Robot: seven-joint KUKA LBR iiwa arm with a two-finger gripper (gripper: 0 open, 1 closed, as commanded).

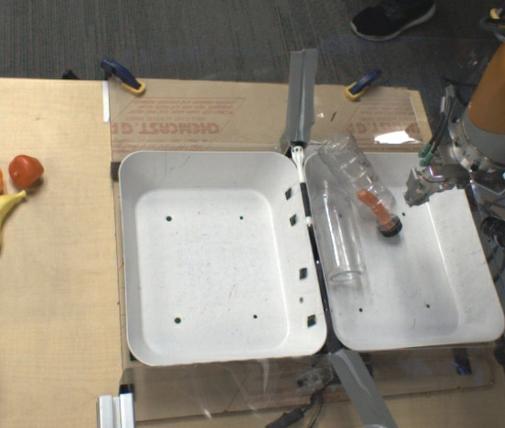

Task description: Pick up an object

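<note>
Gripper (420,188) spread: you cannot tell. Item: small orange cylinder with black end cap (380,212), in right-hand shallow white bin (467,333), just beside gripper. Probably light, stiff, apt to roll; grasp mid-body.

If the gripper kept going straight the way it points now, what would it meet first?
The gripper points down and leftward into the right bin. Likely first contact is the small orange object beside the clear bottle, though depth is unclear.
</note>
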